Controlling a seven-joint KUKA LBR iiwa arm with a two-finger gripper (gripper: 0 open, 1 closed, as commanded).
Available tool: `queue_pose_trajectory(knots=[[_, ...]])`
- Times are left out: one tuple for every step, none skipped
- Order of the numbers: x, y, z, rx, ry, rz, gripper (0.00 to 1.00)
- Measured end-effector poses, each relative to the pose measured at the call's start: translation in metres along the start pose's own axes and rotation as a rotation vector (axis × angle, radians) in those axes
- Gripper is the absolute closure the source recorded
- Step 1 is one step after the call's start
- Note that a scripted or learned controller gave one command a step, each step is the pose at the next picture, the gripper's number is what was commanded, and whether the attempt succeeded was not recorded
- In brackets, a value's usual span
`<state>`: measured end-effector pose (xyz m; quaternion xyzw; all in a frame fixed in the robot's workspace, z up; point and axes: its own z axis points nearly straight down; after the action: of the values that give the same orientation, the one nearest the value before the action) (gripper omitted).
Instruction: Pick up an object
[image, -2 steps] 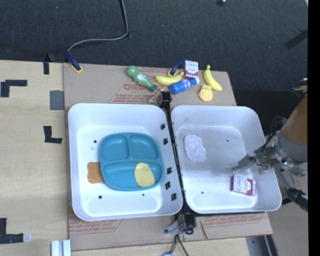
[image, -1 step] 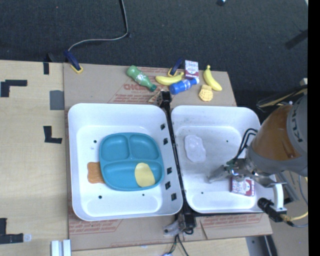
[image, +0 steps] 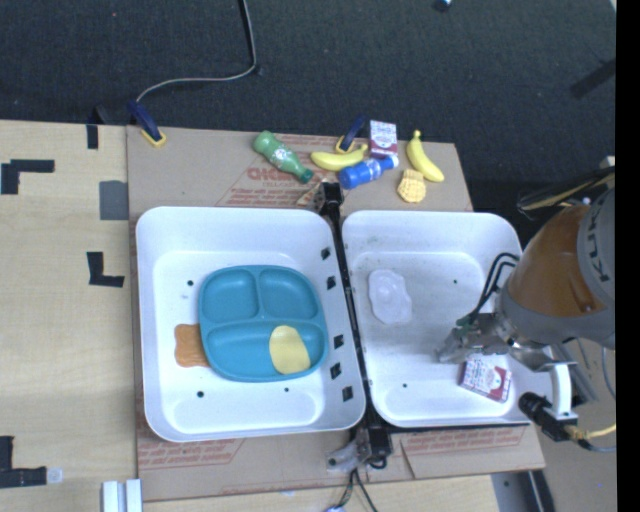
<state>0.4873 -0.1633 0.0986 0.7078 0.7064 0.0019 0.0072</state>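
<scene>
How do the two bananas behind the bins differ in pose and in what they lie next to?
The left banana lies nearly flat across the view, curving upward at its ends; the right banana runs at a slant, stem end pointing away from the bins. The left banana lies against the blue bottle, while the right banana lies beside the yellow waffle-like piece. Both are yellow and rest on the cardboard behind the bins.

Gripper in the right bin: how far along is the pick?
Done: the arm has reached into the right bin, and the gripper sits low by its near right corner. In hand: nothing that I can confirm; the small red and white packet lies on the bin floor just beside the gripper, and the clear plastic item lies apart, farther in. Left: grasp an object and lift it.
</scene>
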Motion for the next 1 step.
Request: queue_pose_trajectory(knots=[[0.0543, -0.0017, -0.1012, 0.013, 0.008, -0.003, 1.00]])
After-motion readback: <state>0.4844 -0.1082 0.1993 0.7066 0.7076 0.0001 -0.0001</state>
